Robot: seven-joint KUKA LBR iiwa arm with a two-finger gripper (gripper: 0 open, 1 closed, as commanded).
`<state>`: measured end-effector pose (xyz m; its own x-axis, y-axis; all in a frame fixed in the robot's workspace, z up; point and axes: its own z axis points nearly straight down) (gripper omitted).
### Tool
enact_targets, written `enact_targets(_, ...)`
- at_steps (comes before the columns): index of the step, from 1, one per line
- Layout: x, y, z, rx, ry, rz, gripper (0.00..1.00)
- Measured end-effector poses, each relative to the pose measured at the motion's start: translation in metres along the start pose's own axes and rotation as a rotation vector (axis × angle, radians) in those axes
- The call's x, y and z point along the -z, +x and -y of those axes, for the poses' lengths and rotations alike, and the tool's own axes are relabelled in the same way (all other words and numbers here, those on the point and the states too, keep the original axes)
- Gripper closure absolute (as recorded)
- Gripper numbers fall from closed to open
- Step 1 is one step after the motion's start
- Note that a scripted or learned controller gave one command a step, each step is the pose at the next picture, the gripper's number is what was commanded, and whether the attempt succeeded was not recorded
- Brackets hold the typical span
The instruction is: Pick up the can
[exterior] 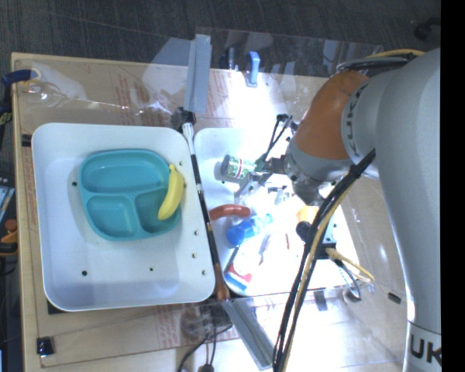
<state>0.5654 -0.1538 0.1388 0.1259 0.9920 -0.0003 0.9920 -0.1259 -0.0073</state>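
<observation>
- The table (101, 335) carries two shallow white bins side by side, and its near edge shows light wood with printed marks.
- The left bin (54, 270) sits nearest on that side, a plain white tray with small holes in its floor.
- Inside the left bin lies a teal divided plate (116, 200) with three compartments.
- A yellow banana (171, 192) rests on the right rim of the plate, running lengthwise towards the far side.
- The right bin (217, 142) is strongly lit and washed out, so much of its floor is hard to read.
- Near the front of the right bin lies a flat red, white and blue item (242, 273); what it is cannot be told.
- Just beyond it sits a blue object (240, 231), and beside that a red curved piece (229, 210) close to the divider between the bins.
- The can (236, 167) lies on its side farther back in the right bin, green-banded, with its end facing the left bin.
- The end effector (265, 175) is low in the right bin, just right of the can and seemingly touching it; whether its fingers are apart or together cannot be told in the glare.
- Behind it rises the grey arm (403, 153) with its orange band (329, 122), with black cables hanging across the right bin.
</observation>
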Motion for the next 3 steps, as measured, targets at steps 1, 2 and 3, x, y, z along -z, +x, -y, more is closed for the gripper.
enact_targets(1, -0.048, 0.034, 0.037, -0.190, -0.003, -0.001, 0.00)
enact_targets(2, -0.048, 0.035, 0.093, -0.346, -0.004, -0.002, 0.00)
enact_targets(3, -0.047, -0.048, 0.083, -0.264, -0.006, -0.003, 0.00)
